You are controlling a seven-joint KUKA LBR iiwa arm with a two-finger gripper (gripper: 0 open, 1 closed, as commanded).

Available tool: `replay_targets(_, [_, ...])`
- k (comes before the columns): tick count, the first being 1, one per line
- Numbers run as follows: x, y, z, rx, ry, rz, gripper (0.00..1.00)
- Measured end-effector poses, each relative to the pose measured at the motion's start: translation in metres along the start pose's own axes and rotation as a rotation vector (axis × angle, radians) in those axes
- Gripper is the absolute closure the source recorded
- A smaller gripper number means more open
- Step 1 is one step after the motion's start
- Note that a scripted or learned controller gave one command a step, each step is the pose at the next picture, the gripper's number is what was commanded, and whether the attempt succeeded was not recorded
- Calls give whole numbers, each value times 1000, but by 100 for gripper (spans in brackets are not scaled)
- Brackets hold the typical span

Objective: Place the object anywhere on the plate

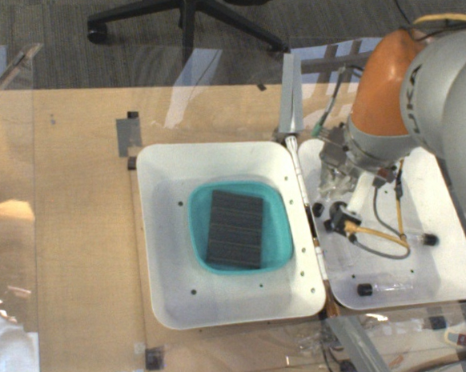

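Observation:
A dark grey ribbed rectangular object (235, 228) lies flat on the teal plate (281, 241), which sits in the middle of the left white bin (167, 250). The object lies a little tilted, inside the plate's rim. My gripper (330, 186) hangs over the left part of the right white bin (444, 269), close to the wall between the two bins and apart from the plate. I see nothing held in it.
A grey metal post (290, 96) stands behind the seam between the bins. The arm's orange band (381, 81) and grey body cover the right bin's far right. An office chair base (195, 15) is on the floor beyond the bench.

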State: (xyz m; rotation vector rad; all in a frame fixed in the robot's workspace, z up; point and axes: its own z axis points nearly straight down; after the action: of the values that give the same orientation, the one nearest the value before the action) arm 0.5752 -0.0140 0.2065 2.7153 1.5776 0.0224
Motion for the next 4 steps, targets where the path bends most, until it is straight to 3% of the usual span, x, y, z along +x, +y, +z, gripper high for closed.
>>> replay_targets(1, [0, 0, 0, 0, 0, 1, 0])
replay_targets(2, [76, 56, -19, 2, -9, -238, 0])
replay_targets(3, [96, 57, -177, -6, -4, -126, 0])
replay_targets(4, [65, 76, -229, -7, -5, 223, 0])
